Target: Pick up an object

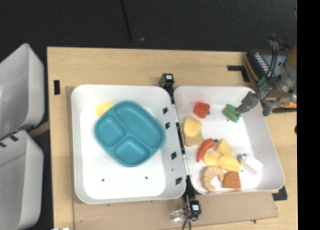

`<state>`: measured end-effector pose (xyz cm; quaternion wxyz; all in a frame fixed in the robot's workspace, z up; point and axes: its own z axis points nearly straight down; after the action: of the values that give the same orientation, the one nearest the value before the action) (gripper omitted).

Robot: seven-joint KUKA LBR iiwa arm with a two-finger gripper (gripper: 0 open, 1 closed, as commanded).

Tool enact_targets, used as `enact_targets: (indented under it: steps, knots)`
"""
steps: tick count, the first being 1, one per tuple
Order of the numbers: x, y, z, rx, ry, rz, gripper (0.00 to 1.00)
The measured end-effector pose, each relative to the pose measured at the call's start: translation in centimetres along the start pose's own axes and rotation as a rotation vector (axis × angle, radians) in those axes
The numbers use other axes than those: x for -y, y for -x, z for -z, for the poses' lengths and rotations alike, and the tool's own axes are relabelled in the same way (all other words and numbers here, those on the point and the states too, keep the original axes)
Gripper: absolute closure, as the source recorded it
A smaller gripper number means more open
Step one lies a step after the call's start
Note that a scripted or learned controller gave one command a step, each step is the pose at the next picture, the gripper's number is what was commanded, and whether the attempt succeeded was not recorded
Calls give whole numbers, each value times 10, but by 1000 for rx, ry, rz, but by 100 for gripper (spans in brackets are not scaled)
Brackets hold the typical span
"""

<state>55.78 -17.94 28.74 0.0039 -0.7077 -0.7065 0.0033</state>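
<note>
The tool [248,102] is seen at the far right side of the right bin [265,129], reached in low over its rim, with the arm's wrist trailing off behind it toward the edge of the tabletop [150,66]. Whether it is apart or together cannot be told; the tip is too small and grey against the white bin wall. A small green piece [231,112] lies just in front of and slightly below the tool, touching it or very nearly so. It is judged to be the thing being gone for, since the tool is angled straight at it, but no grasp is shown: the piece appears to rest on the bin floor.

Further out from the tool, a red piece [201,108] sits alone, well apart from the rest. Below the tool and off to the far side, the other toy foods are crowded together: a pale yellow block [192,128], a red chilli shape [205,149], yellow pieces [225,156], a round biscuit-like piece [212,176] and an orange-brown one [231,180]. That crowding probably explains the choice of the isolated green piece, which leaves room around it.

Beyond the divider, farthest from the tool, a blue compartment plate [130,132] lies in the left bin [85,174], partly covering something yellow [103,108].
</note>
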Motion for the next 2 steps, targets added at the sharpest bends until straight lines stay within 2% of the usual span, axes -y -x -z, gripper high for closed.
enact_targets:
  steps: [1, 2]
  knots:
    - [-2, -1, 7, 2, 12, 2, 0]
    - [-9, -4, -53, 2, 7, 1, 0]
